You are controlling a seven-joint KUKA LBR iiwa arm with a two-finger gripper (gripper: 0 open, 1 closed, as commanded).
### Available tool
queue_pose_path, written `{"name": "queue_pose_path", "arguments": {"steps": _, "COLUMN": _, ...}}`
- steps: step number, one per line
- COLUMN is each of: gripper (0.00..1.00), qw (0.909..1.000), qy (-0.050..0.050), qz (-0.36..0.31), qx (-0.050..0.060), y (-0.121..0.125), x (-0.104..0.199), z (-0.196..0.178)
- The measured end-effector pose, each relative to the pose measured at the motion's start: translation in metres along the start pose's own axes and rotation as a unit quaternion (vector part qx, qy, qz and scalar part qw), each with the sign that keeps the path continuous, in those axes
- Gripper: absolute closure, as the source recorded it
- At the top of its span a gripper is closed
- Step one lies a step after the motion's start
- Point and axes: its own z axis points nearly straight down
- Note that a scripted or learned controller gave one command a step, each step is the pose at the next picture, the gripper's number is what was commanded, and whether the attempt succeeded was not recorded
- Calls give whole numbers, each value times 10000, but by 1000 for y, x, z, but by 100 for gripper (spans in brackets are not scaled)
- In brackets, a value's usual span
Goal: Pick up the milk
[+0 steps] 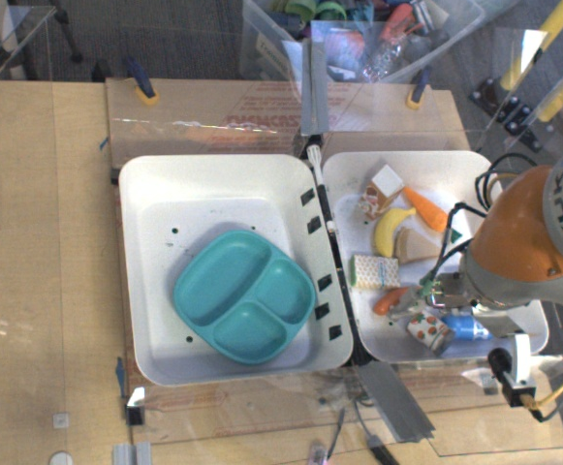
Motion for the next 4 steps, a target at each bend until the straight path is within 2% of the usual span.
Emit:
{"name": "queue_pose_path", "arguments": {"steps": 1, "gripper": 100, "qw": 10000, "qy": -27, "qz": 28, "qx": 0, "y": 0, "x": -4, "z": -9}}
{"name": "queue_pose_path", "arguments": {"steps": 2, "gripper": 0, "qw": 10000, "qy": -26, "qz": 28, "qx": 2, "y": 0, "x": -4, "z": -9}}
{"name": "queue_pose_path", "arguments": {"steps": 3, "gripper": 0, "qw": 9993, "qy": 1, "qz": -360, "qx": 51, "y": 60, "x": 19, "z": 2}}
{"name": "queue_pose_path", "arguments": {"steps": 4, "gripper": 0, "qw": 9999, "qy": 17, "qz": -26, "qx": 114, "y": 86, "x": -28, "z": -63}}
